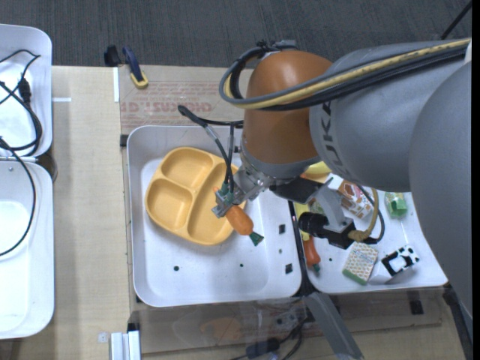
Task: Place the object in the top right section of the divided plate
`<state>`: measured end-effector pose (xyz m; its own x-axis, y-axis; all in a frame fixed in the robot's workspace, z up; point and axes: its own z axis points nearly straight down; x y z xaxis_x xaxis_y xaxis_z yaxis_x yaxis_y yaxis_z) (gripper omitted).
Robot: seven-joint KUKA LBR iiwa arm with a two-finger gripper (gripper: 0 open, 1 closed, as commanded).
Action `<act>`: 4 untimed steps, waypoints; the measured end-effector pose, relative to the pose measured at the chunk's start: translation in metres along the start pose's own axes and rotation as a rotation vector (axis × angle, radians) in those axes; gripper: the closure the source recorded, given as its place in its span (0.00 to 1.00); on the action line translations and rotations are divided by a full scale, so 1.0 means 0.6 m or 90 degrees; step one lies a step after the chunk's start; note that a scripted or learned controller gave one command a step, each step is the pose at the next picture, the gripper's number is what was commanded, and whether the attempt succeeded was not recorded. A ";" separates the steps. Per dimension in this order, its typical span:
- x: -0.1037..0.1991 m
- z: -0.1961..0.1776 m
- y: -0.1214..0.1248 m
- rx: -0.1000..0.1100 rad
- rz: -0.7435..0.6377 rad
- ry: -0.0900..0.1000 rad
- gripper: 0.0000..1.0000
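At the far left stand white tubs [19, 223] with black cables [19, 111] looped over them. Next comes the left white bin [150, 276], and in its upper-left part lies the yellow divided plate [184, 193], its three sections bare. At the plate's four o'clock edge hangs the gripper [225, 201], and just below it, toward five o'clock, sits the toy carrot [240, 220], orange with a green tip, half on the plate's rim and half over the bin floor. The carrot touches the fingertips, but whether they clasp it or stand apart cannot be told. Above, at twelve o'clock from the gripper, bulks the orange band [285, 107] of the arm. To the right, the second bin [420, 276] holds small toys, among them a black-and-white block [400, 261] and a speckled sponge [361, 262].
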<state>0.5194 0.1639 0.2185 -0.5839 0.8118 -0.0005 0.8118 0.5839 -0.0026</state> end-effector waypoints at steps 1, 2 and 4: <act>0.034 -0.064 -0.016 -0.001 -0.103 -0.001 1.00; -0.014 0.028 -0.052 0.000 -0.305 0.000 1.00; 0.056 0.066 -0.046 0.001 -0.162 0.001 1.00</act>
<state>0.4772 0.1748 0.1792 -0.7699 0.6381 0.0013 0.6381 0.7699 -0.0037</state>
